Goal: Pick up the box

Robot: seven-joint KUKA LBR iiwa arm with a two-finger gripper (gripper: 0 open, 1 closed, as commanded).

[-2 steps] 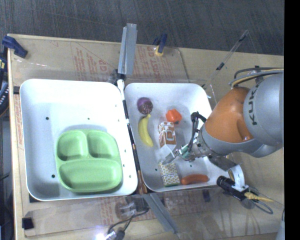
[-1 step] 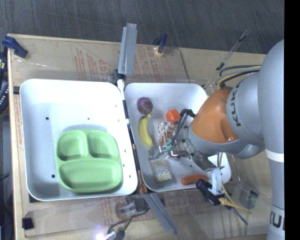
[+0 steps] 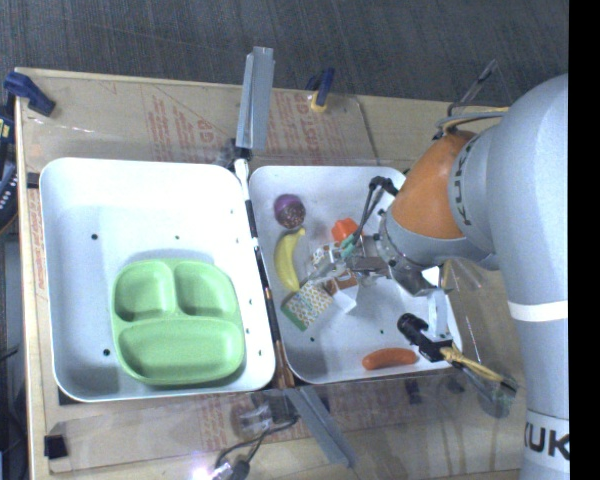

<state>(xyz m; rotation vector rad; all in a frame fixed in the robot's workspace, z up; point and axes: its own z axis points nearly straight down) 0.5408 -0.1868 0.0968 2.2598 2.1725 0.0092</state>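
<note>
Arm [image 3: 450, 203] bent low over rt bin [image 3: 420, 368] — fingers [image 3: 325, 264] at box [image 3: 308, 305]

Bulky grey KUKA arm [image 3: 525, 268] with smooth rounded casings, glossy orange band [image 3: 427, 200] above the wrist, pale ring seam on the lower segment, part of white KUKA lettering [image 3: 546, 442], dark cable [image 3: 372, 203] by the metallic gripper [image 3: 332, 262]

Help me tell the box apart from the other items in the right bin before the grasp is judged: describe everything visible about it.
The box is small and flat, apparently printed cardboard with a green patterned face and pale edges. It lies tilted diagonally on the floor of the right bin, just below the banana. The pincer is just above its upper right end, where other small items crowd it; whether anything grips it cannot be told.
</note>
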